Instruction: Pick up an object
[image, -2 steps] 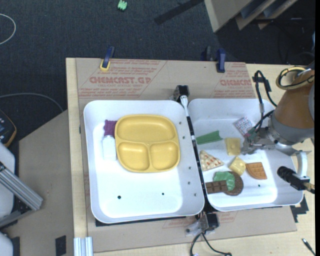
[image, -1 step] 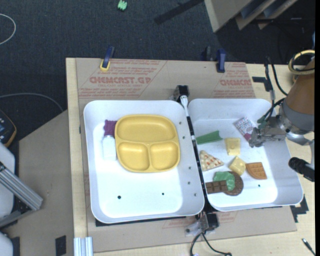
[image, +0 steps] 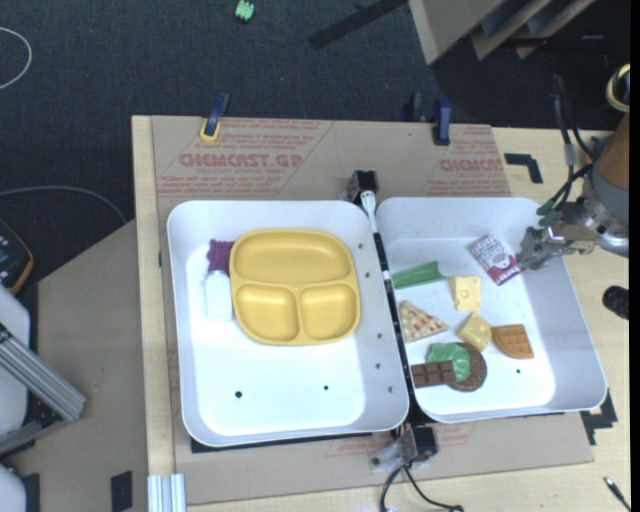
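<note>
Nearest the front edge of the right bin (image: 585, 350) we record a brown chocolate bar (image: 432, 374) lying against a round cookie (image: 470, 371) with a green piece (image: 449, 354) on top. Just behind them sit a waffle piece (image: 511, 340) toward the bin's right wall, a yellow wedge (image: 474, 330) beside it, and a pizza slice (image: 421, 321) near the left wall. Further back lie a cheese block (image: 466, 292) and a long green stick (image: 415, 274). Toward the bin's back right corner lies a small pink packet (image: 493, 257), flat on the floor.

We judge the packet the likely target, being closest to the gripper (image: 533, 250). It appears light, thin and somewhat pliable, probably slick; a pinch across its narrow width near the right edge seems soundest, since a flat item offers little height to grip.

In the left bin (image: 190, 300) a yellow divided tray (image: 295, 284) occupies the back half, with a purple item (image: 219, 255) and a white item (image: 217, 295) beside it along the left wall.

The arm (image: 605, 205) enters over the right bin's back right corner, wrist lowered, gripper just beside the packet's right edge. We see nothing between its fingers; how far they are spread we cannot tell.
</note>
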